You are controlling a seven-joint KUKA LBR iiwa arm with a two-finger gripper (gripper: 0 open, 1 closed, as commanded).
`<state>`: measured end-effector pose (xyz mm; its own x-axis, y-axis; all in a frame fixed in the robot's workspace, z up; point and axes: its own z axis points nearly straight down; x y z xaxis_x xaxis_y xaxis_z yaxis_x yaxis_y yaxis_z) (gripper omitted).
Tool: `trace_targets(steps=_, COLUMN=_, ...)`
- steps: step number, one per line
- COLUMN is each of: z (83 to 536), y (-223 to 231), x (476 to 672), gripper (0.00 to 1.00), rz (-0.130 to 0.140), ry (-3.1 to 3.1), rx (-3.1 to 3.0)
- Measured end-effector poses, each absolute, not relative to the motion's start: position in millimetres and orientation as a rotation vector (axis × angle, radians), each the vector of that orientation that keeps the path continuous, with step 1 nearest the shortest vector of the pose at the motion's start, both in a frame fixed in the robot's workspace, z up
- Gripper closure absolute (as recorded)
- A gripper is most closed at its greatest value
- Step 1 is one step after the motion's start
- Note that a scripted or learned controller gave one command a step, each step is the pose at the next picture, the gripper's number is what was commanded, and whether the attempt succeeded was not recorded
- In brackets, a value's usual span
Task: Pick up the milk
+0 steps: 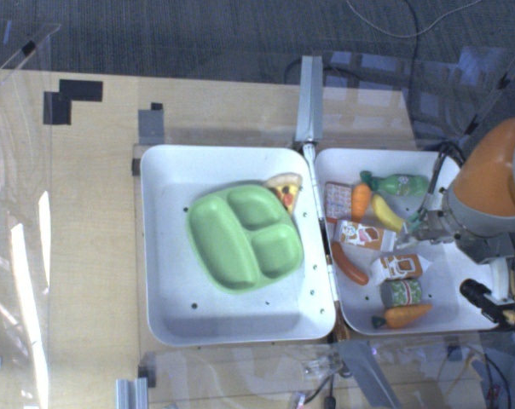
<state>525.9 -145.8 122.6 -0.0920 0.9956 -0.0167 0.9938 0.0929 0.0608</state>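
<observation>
We see the milk [361, 234] lying flat in the right bin [445, 312], just left of the banana [387, 213] and above the sausage [350, 265]. The gripper [428, 220] hovers right of the banana; its grasp state we cannot tell.

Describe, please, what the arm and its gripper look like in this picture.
The arm shows a rounded orange band above grey metal wrist housing, with a white edge at the far right. The gripper is a slim, pale grey metal piece reaching out from the wrist. A thin dark cable curves along the wrist, and a black fitting sits lower down.
</observation>
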Motion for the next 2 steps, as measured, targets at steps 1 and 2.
trace_targets(steps=1, z=122, y=-146, x=525.8, gripper=0.0, rz=0.052, ry=2.283, rx=2.08)
trace_targets(steps=2, z=89, y=-140, x=497.6, gripper=0.0, rz=0.013, ry=2.384, rx=2.023)
